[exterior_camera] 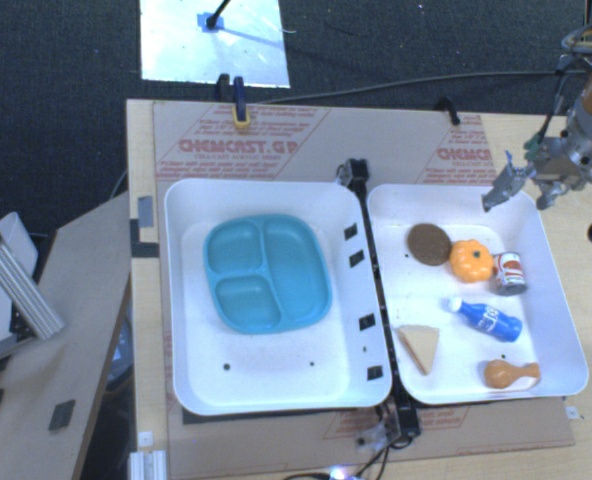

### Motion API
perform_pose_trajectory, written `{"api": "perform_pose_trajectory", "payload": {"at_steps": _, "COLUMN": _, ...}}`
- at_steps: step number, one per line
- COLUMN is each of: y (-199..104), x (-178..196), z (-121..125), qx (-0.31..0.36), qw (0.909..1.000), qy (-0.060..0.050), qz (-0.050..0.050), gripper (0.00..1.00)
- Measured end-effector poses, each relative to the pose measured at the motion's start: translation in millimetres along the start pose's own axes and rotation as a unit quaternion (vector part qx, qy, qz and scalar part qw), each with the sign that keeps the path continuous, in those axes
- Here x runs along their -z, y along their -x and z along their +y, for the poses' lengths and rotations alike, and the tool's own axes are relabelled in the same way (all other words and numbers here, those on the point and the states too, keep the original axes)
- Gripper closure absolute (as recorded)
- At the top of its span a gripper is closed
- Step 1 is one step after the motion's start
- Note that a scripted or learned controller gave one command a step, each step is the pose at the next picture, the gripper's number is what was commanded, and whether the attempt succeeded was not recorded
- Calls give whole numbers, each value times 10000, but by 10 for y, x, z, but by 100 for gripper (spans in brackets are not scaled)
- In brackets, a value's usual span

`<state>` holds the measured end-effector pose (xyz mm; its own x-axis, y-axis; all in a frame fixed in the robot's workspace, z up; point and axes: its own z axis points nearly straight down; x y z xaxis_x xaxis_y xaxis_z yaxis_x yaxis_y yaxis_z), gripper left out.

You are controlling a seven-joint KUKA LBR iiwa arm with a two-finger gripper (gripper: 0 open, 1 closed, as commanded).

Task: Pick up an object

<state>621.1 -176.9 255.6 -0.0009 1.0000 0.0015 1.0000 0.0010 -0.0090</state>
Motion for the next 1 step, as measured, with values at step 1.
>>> {"api": "perform_pose_trajectory", "payload": {"at_steps": 1, "y": -5, "x": 69, "z": 21, "qx": 13, "qw": 10000, "qy": 55, "qz": -12, "gripper": 0}}
